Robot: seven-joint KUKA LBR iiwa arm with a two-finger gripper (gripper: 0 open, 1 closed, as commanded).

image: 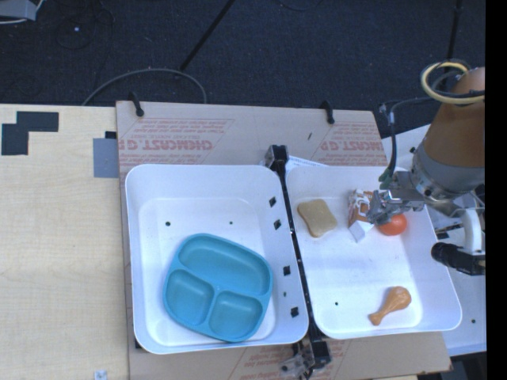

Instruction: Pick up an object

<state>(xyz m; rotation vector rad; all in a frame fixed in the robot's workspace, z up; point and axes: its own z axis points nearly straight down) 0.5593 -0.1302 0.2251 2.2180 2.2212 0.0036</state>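
The grey arm with its orange band is reaching in over the right white bin, and its two-finger gripper is sitting low at the bin's upper right, right against a small round red-orange tomato-like object. Whether the claw is spread or pinching it, I cannot tell. A tan bread-shaped slice is lying further left, and a golden-brown drumstick is resting near the bin's lower right. A blue three-compartment plastic tray is lying in the left white bin.
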